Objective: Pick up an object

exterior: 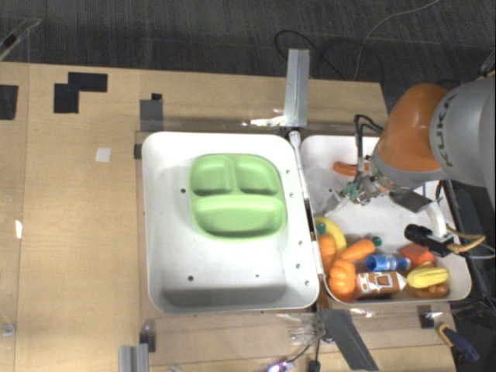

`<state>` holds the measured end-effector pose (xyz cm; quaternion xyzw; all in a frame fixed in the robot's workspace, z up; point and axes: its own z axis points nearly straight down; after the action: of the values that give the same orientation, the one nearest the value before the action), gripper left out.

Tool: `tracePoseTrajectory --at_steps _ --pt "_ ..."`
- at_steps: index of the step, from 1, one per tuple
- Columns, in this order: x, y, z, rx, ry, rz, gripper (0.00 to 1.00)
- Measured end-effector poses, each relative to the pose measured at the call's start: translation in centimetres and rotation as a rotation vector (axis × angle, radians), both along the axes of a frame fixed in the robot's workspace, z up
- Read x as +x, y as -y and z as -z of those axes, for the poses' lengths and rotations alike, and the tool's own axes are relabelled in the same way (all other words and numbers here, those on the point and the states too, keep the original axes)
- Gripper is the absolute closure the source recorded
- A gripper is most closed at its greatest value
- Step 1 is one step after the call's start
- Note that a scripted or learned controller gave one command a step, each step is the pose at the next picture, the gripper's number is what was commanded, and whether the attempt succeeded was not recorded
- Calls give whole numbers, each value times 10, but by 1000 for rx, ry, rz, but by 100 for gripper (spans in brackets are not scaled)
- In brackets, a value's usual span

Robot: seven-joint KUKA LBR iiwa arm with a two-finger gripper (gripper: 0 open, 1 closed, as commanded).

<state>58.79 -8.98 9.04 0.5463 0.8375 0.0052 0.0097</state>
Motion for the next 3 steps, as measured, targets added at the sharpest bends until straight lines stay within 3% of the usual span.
tracePoseTrajectory --at_steps 1,2,3 --pt "59 20 3 6 -12 273 0" --pt "62 18 -7 9 -7 266 100" --pt "83 -51 -93 7 -18 397 100"
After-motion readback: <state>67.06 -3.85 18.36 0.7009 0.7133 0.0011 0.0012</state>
